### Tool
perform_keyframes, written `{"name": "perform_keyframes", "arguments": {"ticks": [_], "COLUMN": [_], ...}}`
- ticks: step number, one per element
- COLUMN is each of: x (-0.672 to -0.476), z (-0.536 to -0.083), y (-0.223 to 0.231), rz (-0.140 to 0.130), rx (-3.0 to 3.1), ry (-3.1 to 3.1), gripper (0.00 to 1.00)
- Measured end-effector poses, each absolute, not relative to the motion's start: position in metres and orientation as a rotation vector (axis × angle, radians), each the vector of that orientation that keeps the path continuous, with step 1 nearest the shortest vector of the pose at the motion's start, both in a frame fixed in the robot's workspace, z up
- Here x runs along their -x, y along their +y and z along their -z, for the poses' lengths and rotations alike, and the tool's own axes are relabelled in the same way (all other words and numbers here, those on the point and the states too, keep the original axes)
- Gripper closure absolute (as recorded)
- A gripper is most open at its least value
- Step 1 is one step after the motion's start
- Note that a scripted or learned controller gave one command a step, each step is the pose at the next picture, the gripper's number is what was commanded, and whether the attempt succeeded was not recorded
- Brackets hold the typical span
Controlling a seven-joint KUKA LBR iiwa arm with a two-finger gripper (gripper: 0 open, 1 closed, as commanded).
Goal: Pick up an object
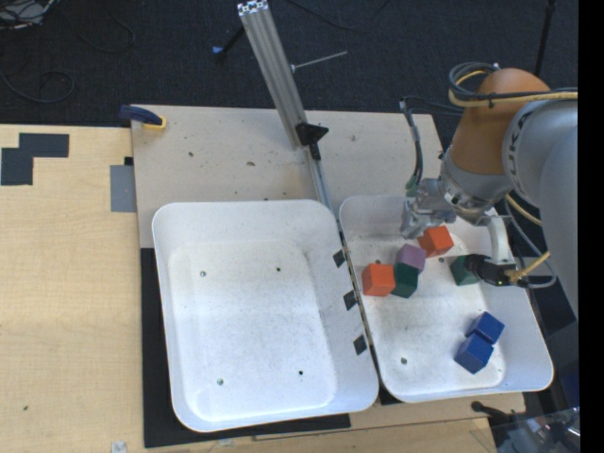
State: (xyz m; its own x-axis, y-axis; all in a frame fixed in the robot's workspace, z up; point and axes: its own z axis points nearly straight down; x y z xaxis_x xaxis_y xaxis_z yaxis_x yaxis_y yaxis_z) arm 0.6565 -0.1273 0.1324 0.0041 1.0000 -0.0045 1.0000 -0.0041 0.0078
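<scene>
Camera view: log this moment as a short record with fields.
arm: grey KUKA arm reaching in from the right, over the right bin
end effector: low at the far part of the right bin, beside an orange block
cluster: purple block, dark green block and orange-red block close together
other blocks: green block near the right wall; two blue blocks near the front right corner
left bin: white, shallow
</scene>
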Motion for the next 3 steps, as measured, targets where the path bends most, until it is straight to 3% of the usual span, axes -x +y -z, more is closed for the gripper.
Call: {"name": "perform_keyframes", "arguments": {"ticks": [3], "x": [-0.648], "z": [-0.293], "y": [-0.126], "rz": [-0.003], "rx": [-2.217], "ry": [2.221], "gripper": [1.00]}}
